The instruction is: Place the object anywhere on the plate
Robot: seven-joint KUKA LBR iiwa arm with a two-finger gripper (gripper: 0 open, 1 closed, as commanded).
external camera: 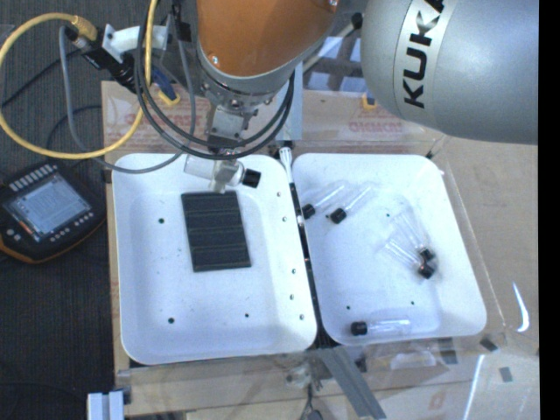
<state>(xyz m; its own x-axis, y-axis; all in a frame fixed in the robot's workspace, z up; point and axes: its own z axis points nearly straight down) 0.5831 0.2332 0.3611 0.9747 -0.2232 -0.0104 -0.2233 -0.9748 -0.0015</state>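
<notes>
Two white bins (pixel 149 322) on plywood bench (pixel 490 199); dark floor (pixel 44 322).

One fixed overhead camera looks slantwise down on both bins (pixel 297 234).

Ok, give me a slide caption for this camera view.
KUKA arm holds a capped vial over the left bin's black plate.

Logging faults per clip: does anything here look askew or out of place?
One clear tube with a black cap lies tilted at the far edge of the dark plate in the left bin, barely on it. The other tubes lie scattered in the right bin.
</notes>
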